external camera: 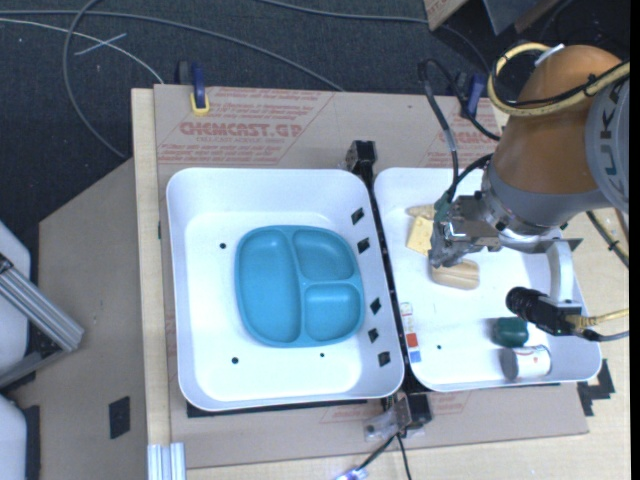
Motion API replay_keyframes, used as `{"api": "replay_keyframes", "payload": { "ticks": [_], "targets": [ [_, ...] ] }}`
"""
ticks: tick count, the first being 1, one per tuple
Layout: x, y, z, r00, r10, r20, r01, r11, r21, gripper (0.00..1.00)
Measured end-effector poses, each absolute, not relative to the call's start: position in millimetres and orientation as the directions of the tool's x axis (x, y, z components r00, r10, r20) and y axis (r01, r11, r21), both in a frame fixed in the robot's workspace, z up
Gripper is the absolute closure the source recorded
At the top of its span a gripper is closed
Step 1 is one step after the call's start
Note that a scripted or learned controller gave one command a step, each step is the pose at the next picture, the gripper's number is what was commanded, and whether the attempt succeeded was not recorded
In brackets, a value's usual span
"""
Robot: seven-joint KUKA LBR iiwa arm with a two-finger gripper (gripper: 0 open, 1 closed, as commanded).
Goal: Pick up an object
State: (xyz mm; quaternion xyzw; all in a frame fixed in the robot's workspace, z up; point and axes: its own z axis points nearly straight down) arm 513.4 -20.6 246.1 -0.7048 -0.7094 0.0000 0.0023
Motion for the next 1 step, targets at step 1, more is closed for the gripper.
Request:
{"api": "replay_keyframes", "payload": {
  "ticks": [1],
  "targets": [
    [506.8, 40.8, 232.2, -0.006, 1.000, 0.003, 1.000, 0.006, -0.004, 1.00]
  ]
}}
